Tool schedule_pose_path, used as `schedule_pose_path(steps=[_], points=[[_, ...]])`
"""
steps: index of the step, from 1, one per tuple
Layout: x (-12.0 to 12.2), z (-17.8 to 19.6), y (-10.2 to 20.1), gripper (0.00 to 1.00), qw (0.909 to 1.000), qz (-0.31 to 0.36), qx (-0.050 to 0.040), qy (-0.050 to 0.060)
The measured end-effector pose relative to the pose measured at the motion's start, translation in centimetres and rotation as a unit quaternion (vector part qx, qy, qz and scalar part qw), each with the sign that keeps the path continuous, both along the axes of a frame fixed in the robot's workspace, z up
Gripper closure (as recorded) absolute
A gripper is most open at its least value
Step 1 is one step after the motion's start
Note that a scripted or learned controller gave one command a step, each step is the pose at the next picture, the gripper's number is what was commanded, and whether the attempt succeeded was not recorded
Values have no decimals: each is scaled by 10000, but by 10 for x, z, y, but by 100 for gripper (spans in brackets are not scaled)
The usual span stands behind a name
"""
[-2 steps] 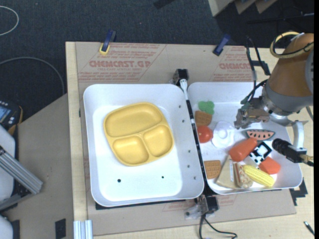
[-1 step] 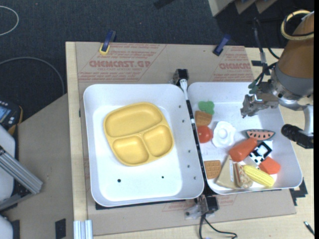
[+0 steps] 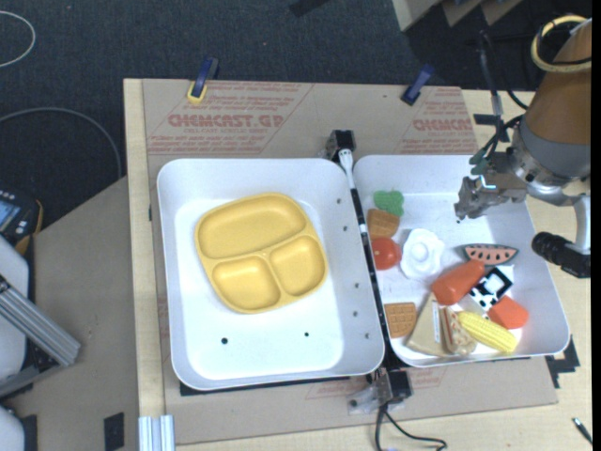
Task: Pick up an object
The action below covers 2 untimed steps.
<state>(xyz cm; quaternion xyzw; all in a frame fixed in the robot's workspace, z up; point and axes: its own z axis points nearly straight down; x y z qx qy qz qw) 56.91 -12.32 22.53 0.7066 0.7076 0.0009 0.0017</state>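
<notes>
My gripper [image 3: 472,201] hangs over the far right part of the right bin [image 3: 413,172], above bare white floor, with nothing visibly between its fingers. Below it lie toy foods: a green piece [image 3: 388,200], a brown cracker [image 3: 382,223], a red tomato [image 3: 383,253], a white fried egg [image 3: 422,253], a watermelon slice [image 3: 489,253], an orange carrot [image 3: 456,282], a corn cob [image 3: 486,330], a sandwich [image 3: 441,333] and a small cracker [image 3: 400,318]. The watermelon slice is the nearest to the gripper, a little toward the front.
The left bin [image 3: 178,252] holds a yellow three-compartment plate [image 3: 260,251]. A black-and-white tag block [image 3: 491,285] and an orange piece [image 3: 511,313] lie at the right bin's right side. The arm's orange band [image 3: 563,101] and a black part [image 3: 562,249] overhang that edge.
</notes>
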Motion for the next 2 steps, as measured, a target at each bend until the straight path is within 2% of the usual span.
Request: schedule_pose_path(steps=[1, 2], points=[[-45, -10, 31, 100, 10000, 3, 18, 44], [-42, 10, 35, 100, 10000, 3, 2, -3]])
